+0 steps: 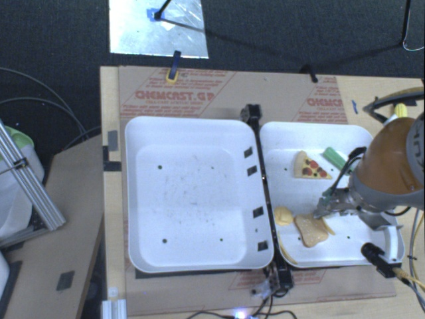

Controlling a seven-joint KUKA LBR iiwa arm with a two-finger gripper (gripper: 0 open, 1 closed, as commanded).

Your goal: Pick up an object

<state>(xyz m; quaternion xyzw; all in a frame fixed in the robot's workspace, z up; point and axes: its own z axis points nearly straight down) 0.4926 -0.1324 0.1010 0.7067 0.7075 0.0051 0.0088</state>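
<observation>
Two shallow white bins sit side by side on a cardboard-covered bench [199, 92] printed with red lettering. The left bin [143, 178] is smooth moulded plastic with rounded corners and a faintly scuffed floor. The right bin [285, 138] carries four small objects.

The arm [392, 165], its orange band broad and glossy above the grey wrist, reaches in over the right bin's right edge. The gripper [323, 208] is lowered near the bin's front half; whether it is released or clenched cannot be told, since the wrist hides much of it.

A flat tan piece [311, 231], irregular and shaped like a slice of toast, lies at the bin's front edge, just below and to the left of the gripper tip; contact between them cannot be confirmed. A small pale yellow lump [283, 215], rounded and smooth, sits just beside the tan piece, close to the bin's left edge. A triangular pizza-slice toy [309, 166], yellow with red spots, lies toward the bin's back half, apart from the gripper. A green rectangular block [334, 157] lies tilted just beside the slice, toward the back right corner.
</observation>
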